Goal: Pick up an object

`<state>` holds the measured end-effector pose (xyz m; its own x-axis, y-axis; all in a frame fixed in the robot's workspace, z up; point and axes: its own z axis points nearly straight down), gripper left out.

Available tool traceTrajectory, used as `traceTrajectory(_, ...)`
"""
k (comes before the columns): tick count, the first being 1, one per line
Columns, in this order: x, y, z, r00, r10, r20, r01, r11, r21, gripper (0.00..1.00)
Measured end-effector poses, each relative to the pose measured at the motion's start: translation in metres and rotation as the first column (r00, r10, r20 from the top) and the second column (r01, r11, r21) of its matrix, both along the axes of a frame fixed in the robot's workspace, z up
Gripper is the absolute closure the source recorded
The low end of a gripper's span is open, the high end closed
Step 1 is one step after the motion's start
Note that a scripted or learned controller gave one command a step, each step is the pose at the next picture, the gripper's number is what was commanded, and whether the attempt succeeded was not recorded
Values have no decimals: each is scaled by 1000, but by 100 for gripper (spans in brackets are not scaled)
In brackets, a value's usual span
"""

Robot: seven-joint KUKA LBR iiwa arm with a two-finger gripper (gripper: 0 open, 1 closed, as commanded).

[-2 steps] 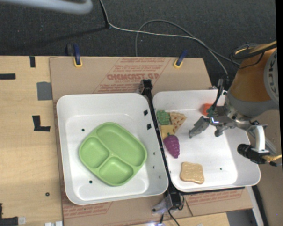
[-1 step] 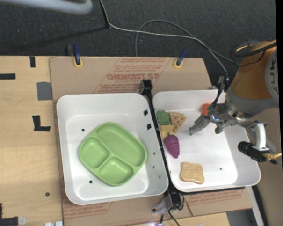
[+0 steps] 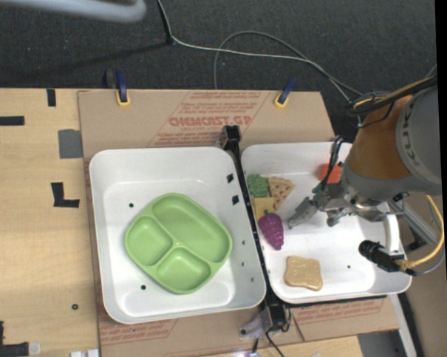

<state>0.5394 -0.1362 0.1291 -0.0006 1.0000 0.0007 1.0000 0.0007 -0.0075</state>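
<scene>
The gripper (image 3: pixel 311 211) hangs over the right bin (image 3: pixel 361 275), fingers spread apart and holding nothing. Just left of it lies a purple toy (image 3: pixel 272 231); a toast slice (image 3: pixel 303 273) lies below, apart. The left bin (image 3: pixel 105 179) holds a green plate (image 3: pixel 177 243).

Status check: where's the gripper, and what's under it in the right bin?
Gripper open over right bin, holding nothing. Purple toy just beside the fingertips; toast lies apart. Nothing blocking.
</scene>
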Motion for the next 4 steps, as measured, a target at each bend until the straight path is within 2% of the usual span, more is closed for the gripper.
traceTrajectory(1,0,0,-46,1000,0,6,0,1000,-2,0)
traceTrajectory(2,1,-1,-33,1000,0,10,0,1000,-4,100)
traceTrajectory(3,-2,4,10,1000,1,9,-1,1000,0,100)
traceTrajectory(4,1,3,72,1000,1,10,-1,1000,-2,100)
